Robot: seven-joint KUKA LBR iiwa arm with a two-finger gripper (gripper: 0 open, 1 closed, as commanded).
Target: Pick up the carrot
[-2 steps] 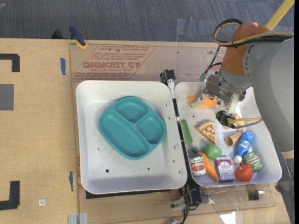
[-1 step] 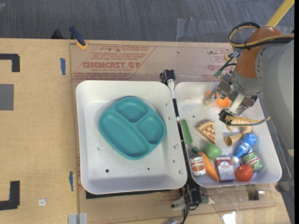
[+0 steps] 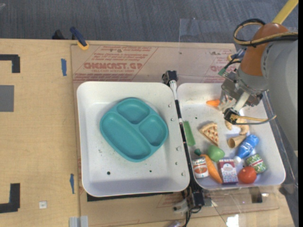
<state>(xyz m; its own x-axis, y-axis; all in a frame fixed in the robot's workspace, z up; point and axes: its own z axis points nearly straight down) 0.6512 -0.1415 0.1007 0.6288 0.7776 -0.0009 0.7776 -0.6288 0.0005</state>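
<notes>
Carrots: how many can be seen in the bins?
2. One carrot lies at the right bin's far end beside the gripper; another carrot lies near its front, by the can. More may be hidden.

Grey carpet floor, tan wooden bench, cardboard sheet

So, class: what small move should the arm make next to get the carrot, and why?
Probably nudge the hand slightly toward the view's left, then lower. The carrot pokes out beside it on that side, in the right bin, so the hand looks off-centre, and no grasp is visible.
</notes>
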